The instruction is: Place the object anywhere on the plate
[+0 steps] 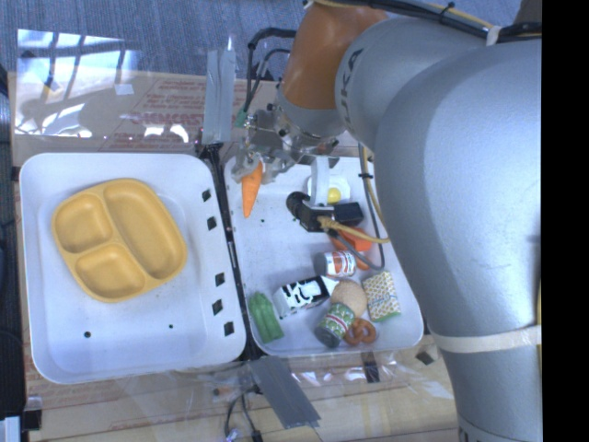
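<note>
1. Right now my gripper (253,162) sits over the top left corner of the right bin (405,334), close to the wall between the bins, and the carrot (249,191) hangs point-down from it. Its thick end looks pinched between my fingers, so I judge I am grasping it, though the hold looks shallow.
2. Because of that, I should lift slowly and straight up; a jerk could let the carrot slip, since it tapers and only its top is caught.
3. Next comes the dividing wall (224,238). I need the carrot's tip clear above it before moving sideways, or the tip may catch and twist out of my hold.
4. Then I should travel left toward the yellow plate (118,238), which lies in the left bin (55,348), well apart from where I am.
5. Any of the plate's three compartments will do, so I would aim for the large one on the side nearest me, the shortest path.
6. Lowering close before letting go matters: a carrot dropped from height could roll or bounce over the plate's rim.
7. Lastly, the crowded toys (340,307) in the right bin lie below my start point, so a clean upward exit avoids disturbing them.
</note>
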You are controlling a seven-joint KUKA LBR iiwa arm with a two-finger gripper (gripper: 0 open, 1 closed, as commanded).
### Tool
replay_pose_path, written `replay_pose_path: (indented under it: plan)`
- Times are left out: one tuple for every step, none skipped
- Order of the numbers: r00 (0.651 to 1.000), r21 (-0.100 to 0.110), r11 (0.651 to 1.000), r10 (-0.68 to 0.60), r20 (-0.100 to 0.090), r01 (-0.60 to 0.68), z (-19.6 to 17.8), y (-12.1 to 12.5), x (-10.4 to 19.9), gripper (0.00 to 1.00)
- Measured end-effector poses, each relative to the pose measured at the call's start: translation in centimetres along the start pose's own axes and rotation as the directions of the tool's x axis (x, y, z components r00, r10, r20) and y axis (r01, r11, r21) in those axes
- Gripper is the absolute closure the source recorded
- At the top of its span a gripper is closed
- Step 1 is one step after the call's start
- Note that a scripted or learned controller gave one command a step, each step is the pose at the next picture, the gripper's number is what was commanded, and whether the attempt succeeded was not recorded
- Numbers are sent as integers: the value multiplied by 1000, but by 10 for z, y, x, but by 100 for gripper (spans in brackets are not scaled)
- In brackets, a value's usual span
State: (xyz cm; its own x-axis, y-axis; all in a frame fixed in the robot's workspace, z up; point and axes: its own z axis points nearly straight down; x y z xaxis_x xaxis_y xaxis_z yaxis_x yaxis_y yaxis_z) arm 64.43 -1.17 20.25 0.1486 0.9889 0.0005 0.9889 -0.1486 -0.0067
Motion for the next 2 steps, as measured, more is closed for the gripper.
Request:
replay_pose_path:
  plan:
    - [974,-4,974,225,0,-225,-28,-17,73,100]
    - [974,-3,974,226,0,-226,-28,-17,72,0]
